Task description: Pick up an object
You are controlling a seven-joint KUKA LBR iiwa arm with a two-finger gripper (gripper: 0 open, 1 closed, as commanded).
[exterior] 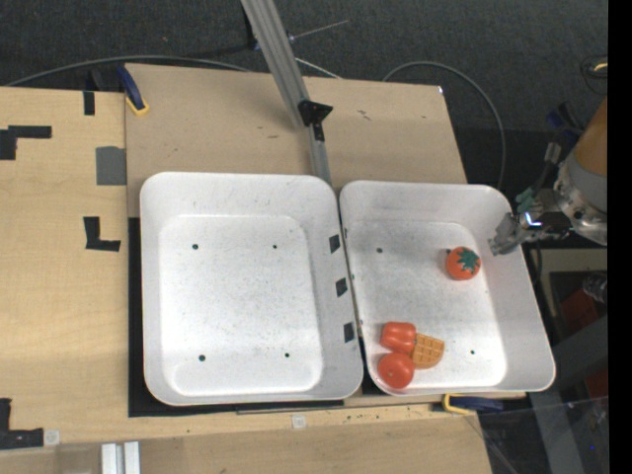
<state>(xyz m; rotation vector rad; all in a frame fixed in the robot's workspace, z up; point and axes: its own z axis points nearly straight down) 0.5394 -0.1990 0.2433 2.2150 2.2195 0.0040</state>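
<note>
On wooden bench [247,117], two white bins [168,265], dark floor [415,18]

tomato [461,263] upper right bin | red pepper [398,337], waffle [428,350], red ball [395,369] clustered near front

Dark carpeted floor [415,18] surrounds a pale wooden bench [59,294].

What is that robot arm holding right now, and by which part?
Nothing: the gripper sits at the right bin's edge, apart from the tomato.
</note>
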